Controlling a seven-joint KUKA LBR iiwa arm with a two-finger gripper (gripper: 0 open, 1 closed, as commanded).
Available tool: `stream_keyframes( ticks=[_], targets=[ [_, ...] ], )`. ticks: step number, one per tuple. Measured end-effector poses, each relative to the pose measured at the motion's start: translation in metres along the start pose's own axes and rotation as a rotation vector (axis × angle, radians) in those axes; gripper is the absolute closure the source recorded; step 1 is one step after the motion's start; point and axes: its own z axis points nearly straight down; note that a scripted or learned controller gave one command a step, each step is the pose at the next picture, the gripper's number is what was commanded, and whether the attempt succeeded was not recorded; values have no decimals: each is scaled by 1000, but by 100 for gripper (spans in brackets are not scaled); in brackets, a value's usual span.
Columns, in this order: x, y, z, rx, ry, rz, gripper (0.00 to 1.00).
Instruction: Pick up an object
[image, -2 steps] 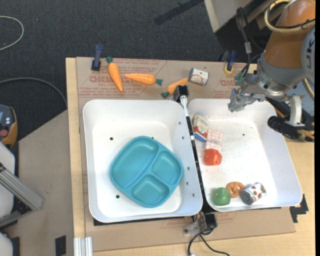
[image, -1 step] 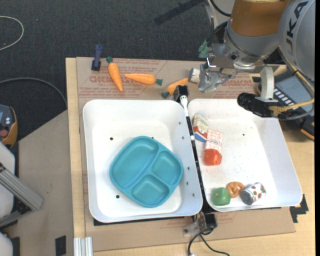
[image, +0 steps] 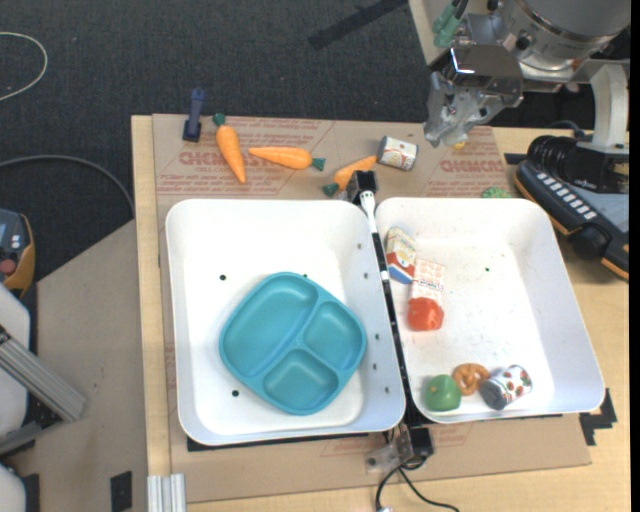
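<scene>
Teal three-compartment plastic tray (image: 292, 343); white shallow bins (image: 190, 300); orange toy carrots (image: 230, 152); red tomato-like lump (image: 425, 314); green round fruit (image: 440, 392).
</scene>
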Motion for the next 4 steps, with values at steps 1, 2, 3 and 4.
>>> stream_keyframes(
  ticks=[1,2,3,4],
  targets=[
    [-27,-67,92,32,-6,9,100],
    [-67,-62,178,31,-7,11,100],
    [-25,-85,104,13,-2,0,100],
    [-69,-89,197,32,-6,12,100]
  ],
)
